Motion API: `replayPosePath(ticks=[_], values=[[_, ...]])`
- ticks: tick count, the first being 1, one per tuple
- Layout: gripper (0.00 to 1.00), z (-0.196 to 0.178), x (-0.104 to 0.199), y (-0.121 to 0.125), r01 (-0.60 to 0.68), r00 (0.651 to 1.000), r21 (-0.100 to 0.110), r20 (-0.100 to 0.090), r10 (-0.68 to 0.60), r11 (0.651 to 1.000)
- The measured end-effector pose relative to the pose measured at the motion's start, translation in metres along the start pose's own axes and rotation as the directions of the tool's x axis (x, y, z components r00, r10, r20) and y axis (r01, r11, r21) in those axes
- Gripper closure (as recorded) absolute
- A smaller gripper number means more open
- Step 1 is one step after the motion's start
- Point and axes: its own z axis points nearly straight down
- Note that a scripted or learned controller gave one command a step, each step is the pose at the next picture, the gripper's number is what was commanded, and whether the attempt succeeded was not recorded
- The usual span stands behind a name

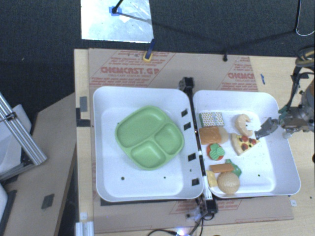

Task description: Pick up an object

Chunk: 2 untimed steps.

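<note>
The right bin [275, 173] holds several toy foods. A pizza slice [244, 143] lies near its middle, with a pale round pastry [242, 123] just behind it. Along the bin's left wall sit a speckled block [210, 118], an orange bread piece [212, 134], a red and green fruit [215, 151], an orange stick [221, 167] and a tan bun [228, 183]. My gripper [262, 130] reaches in from the right, low over the bin. Its tip is just right of the pizza slice and the pastry. Nothing is visibly held in it.
The left bin [106, 176] carries a green divided plate [149, 137]. A black hinge strip [193, 141] runs between the bins. A shiny foil sheet [117, 13] lies beyond the bench, and a metal frame [19, 136] stands at the left.
</note>
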Motion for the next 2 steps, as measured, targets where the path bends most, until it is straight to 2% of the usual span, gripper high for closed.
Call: replayPosePath(ticks=[1, 2], values=[[0.00, -0.005, 0.000, 0.002, 0.003, 1.000, -0.011, 0.002, -0.003, 1.000], [0.00, 0.050, -0.007, 0.008, 0.001, 1.000, -0.006, 0.001, -0.001, 1.000]])
